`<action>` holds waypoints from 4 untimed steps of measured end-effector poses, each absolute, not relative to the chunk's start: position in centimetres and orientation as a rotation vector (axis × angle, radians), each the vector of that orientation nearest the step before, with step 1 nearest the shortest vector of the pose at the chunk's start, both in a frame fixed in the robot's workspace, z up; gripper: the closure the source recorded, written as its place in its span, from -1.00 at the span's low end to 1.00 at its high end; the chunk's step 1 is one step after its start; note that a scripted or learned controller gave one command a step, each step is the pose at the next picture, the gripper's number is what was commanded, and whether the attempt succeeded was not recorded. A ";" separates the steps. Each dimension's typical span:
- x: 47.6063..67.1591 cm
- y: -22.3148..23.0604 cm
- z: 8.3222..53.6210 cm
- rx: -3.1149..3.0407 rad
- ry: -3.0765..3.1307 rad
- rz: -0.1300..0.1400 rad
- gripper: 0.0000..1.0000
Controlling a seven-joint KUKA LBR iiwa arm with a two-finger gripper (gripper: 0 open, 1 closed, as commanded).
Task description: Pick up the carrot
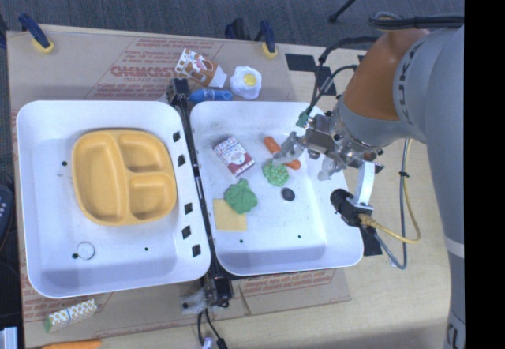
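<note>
Grey arm [438, 79], orange band above wrist, black and yellow cables, metal pincer [293, 148].

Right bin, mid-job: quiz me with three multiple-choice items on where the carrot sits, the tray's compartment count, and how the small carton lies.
1. The carrot lies: A) right bin, by the gripper; B) left bin; C) on the cardboard.
2. The yellow tray has: A) two compartments; B) three; C) five.
3. The small carton is: A) upright; B) lying flat; C) stacked on the tray.

Key: A, the orange piece sits at the gripper tip; B, three wells show; B, its printed face points up.
</note>
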State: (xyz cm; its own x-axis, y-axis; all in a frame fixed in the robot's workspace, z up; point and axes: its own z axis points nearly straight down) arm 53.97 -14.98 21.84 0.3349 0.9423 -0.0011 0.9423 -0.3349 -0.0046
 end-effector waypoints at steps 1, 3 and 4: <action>57.9 -12.7 15.3 -2.528 -1.856 0.008 -1.00; 60.9 -16.9 9.1 -2.785 -1.441 0.006 -1.00; 60.9 -16.8 10.1 -2.776 -1.450 0.009 1.00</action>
